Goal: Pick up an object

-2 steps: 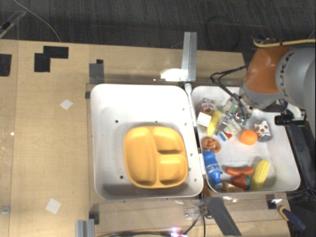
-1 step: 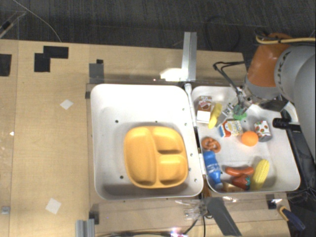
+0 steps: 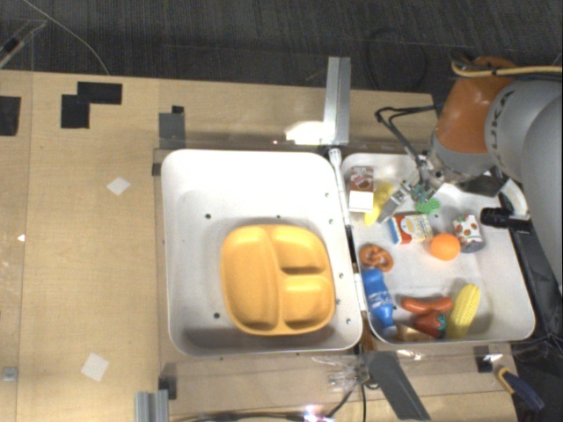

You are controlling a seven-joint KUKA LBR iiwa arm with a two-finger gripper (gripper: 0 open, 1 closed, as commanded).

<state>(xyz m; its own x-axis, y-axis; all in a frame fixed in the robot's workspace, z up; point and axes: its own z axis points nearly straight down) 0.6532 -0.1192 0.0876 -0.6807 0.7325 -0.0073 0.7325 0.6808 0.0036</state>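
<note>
Grey arm w/ orange band comes in from upper right of frame; two-finger gripper [image 3: 420, 188] sits low in the right shallow white bin [image 3: 519, 301], near its upper middle. Can't tell if pincer is wide or narrow, too small and blurred. Nothing visibly held. Nearest candidates: small green toy piece [image 3: 427, 206] just below the tip, red-and-white carton [image 3: 412, 228] below that, round orange ball [image 3: 445, 247] further down. Risk: items are crowded, so closing could nudge neighbours or pinch two; the ball may roll off. Yellow divided plastic tray [image 3: 277, 278] lies in the left white bin [image 3: 189, 236].

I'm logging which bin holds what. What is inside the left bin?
The left bin holds a yellow divided tray, lying flat toward its front right. Bare white floor surrounds it. Whatever lies beneath the tray is covered.
</note>
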